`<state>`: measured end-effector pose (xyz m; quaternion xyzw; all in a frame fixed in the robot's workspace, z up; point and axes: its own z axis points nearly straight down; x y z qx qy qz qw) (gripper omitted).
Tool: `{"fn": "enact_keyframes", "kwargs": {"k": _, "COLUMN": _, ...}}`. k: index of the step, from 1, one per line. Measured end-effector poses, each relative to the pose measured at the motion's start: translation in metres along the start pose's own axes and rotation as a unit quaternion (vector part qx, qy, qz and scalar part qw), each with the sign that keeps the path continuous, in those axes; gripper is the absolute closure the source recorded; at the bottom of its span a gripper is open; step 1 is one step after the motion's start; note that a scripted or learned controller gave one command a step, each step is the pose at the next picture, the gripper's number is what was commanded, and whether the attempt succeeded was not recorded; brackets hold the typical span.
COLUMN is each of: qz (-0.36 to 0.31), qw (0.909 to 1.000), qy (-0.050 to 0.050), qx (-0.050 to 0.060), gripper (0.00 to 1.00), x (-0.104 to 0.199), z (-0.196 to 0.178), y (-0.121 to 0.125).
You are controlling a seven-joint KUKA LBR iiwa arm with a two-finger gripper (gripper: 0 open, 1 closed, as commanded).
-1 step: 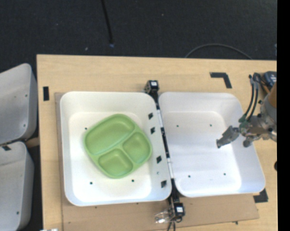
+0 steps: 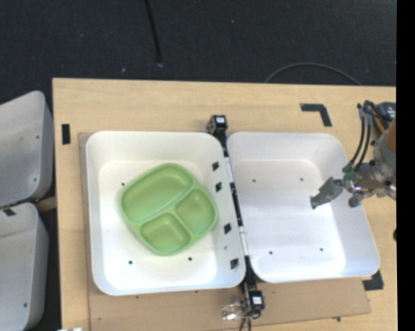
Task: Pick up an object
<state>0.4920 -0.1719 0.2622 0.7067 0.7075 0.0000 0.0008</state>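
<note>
Two white bins sit side by side on the wooden bench (image 2: pixel 152 105), and there is one object to go for: a single green plate (image 2: pixel 168 209). It lies flat in the left bin (image 2: pixel 97 185), a little left of that bin's middle, with three compartments showing, one large section along its upper left and two smaller ones toward its lower right. The plate touches none of the bin's walls. Over in the right bin (image 2: pixel 290 254) there is just bare white floor with a few small dark dots. One arm (image 2: pixel 383 157) comes in at the right edge, dark cables looping above its wrist, and one gripper (image 2: pixel 326 193) hangs over the right bin's right side, well apart from the plate, with the divider between the two bins lying between them. A grey finger (image 2: pixel 323 195) points leftward over the bin floor; nothing is between the fingers, but whether they are spread or pressed together I cannot tell at this angle. No brand, label or readable writing shows on the plate, the bins or the bench.
</note>
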Motion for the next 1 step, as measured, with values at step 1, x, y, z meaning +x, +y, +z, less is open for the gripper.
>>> {"fn": "enact_keyframes", "kwargs": {"k": 1, "qz": 0.001, "qw": 1.0, "qy": 0.0, "qx": 0.001, "gripper": 0.0, "x": 0.0014, "z": 0.0425, "y": -0.0023}}
